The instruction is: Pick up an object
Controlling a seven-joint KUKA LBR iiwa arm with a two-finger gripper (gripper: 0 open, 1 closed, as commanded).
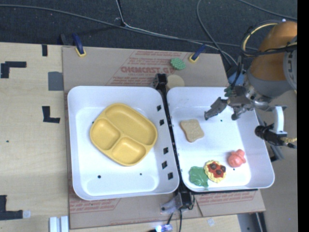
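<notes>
Tan and flat, the bread slice (pixel 192 130) lies in the right bin (pixel 251 144), toward its left wall and apart from the other items. It is the nearest candidate to the gripper (pixel 225 108), which hangs above the bin's upper middle, just up and right of the slice. Two dark fingers are seen spread apart, with nothing between them; the gripper is wide and unloaded.

Judgement on the step in hand: this is the approach before a grasp. To do it well, the gripper should centre over the slice, with the fingers straddling its narrower dimension, and descend until the tips reach the bin floor. The slice looks thin and lies flush, so a shallow closure would likely slide over the top. Its matte, slightly rough surface should offer fair friction.

Other items sit along the bin's lower edge: a pink rounded piece (pixel 236 158), smooth and bulbous, likely easier to pinch; a small yellow pizza-like disc (pixel 215 170) with red spots; a green leaf-shaped piece (pixel 197 176) touching the disc. These two are close together, and a grasp there risks catching both.

In the left bin (pixel 82 144) rests a yellow divided plate (pixel 123 134), glossy moulded plastic with three compartments. Both bins are white with smooth walls, standing on a cardboard-covered surface (pixel 135 69).
</notes>
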